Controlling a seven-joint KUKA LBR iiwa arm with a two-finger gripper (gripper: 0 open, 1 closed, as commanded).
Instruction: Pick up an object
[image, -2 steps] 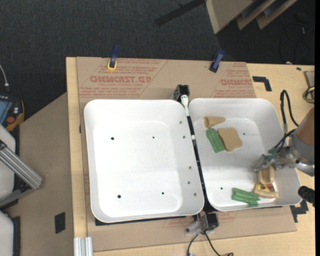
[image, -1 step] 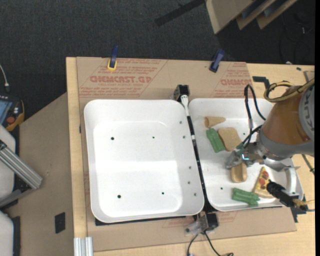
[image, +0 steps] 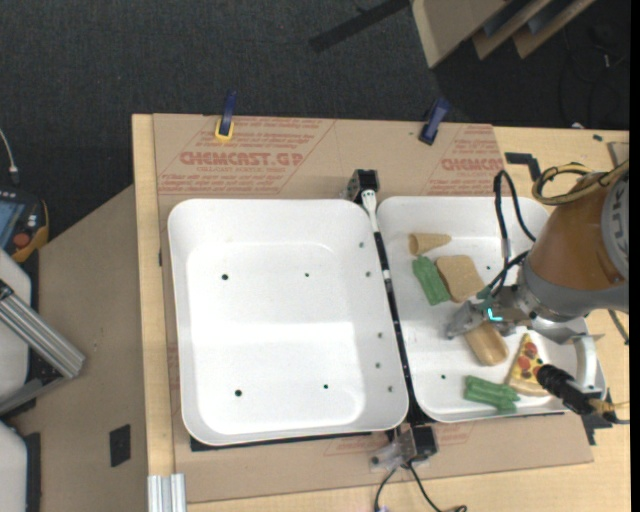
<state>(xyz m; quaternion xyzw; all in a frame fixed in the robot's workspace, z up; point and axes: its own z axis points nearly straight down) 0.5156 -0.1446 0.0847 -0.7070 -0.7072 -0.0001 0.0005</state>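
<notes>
Bread, a tan loaf-shaped piece in the right bin, lies directly under the hand at the right middle of the frame, touching or almost touching its grey tip. Its long axis runs from upper left to lower right, slanting toward the bin's lower right corner. From this slanted view the fingers blur into the wrist housing, so I cannot tell whether they are spread or pressed together, and nothing shows clearly held between them.

Other pieces crowd close. A tan slab sits just above the hand, with a green stick lying along its left side and a small wedge further up. A pizza slice lies just right of the bread, near the bin's right wall, and a second green piece rests below, near the lower rim.

Open floor lies to the left of the hand, toward the divider between bins. The left bin offers wide room. A straight lift looks the least cluttered path, judging by the neighbours.
</notes>
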